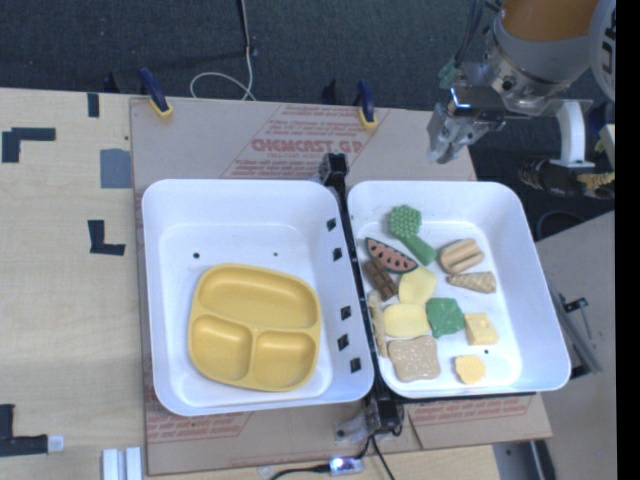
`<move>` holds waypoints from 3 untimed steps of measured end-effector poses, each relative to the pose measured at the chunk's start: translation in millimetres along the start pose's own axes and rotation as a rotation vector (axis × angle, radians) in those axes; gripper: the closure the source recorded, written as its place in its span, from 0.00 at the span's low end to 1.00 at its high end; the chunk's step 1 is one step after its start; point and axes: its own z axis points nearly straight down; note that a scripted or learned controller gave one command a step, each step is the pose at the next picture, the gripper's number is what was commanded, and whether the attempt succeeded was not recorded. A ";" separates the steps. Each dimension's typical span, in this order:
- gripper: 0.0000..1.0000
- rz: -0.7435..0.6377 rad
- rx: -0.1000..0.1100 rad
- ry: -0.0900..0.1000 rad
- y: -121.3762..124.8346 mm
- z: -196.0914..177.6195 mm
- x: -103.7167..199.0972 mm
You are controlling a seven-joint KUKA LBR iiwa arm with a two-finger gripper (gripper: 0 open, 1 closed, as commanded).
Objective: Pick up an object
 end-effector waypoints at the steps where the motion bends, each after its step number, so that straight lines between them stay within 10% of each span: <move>1: 1.00 -0.001 0.002 0.000 0.3 -8.9 0.5; 3: 1.00 -0.002 0.004 -0.001 1.1 -27.1 1.2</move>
